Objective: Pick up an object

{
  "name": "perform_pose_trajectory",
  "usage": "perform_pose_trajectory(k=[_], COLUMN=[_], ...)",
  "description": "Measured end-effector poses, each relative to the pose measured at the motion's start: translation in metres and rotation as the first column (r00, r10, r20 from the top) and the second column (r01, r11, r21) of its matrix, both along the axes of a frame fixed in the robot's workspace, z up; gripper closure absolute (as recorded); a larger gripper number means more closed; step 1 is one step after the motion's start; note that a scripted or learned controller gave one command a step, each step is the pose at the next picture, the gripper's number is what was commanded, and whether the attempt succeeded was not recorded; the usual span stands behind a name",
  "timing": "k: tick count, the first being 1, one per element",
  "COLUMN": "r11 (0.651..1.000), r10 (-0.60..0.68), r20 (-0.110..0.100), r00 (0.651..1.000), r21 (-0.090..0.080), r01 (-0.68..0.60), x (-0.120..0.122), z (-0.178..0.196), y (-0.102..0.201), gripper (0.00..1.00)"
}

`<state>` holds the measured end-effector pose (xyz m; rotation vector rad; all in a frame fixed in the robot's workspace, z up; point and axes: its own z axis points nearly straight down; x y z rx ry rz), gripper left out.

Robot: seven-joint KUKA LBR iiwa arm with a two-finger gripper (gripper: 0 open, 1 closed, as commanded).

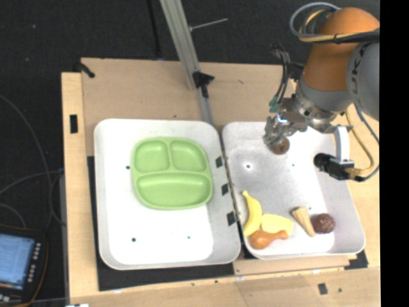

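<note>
Two shallow white bins sit side by side on the surface from where I watch. Left bin (115, 235) carries a green divided plate (172, 173), lying flat toward its upper half. Right bin (287, 171) carries the loose pieces, all gathered along its near edge: a yellow banana (253, 211), a pale yellow piece (277, 223) just beside it, an orange piece (265, 238) touching the banana's lower end, a tan cone (303, 220), and a dark reddish ball (324, 222) right against the cone.

My arm (332, 62) reaches in from the right, its orange band high in view, and the end effector (278, 139) sits over the far part of the right bin, well apart from that cluster. At its tip I see a small brownish round thing (279, 146), and it looks pinched between the fingers, though the view is too coarse there for me to be sure what it is. A black and white fitting (337, 162) hangs off the wrist to the right, over the bin.
</note>
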<state>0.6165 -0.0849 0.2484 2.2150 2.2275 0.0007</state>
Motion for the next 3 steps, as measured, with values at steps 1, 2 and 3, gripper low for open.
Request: perform_pose_trajectory(k=[1,2,3], r11=[1.0,1.0,1.0], r10=[0.001,0.002,0.001], r20=[-0.001,-0.001,-0.001], r00=[1.0,1.0,1.0], r21=[0.0,0.001,0.001], r01=[-0.001,-0.002,-0.001], x=[-0.007,-0.012,-0.015], z=[-0.011,-0.018,-0.02], y=[0.054,0.112,0.155], gripper=[1.0,1.0,1.0])
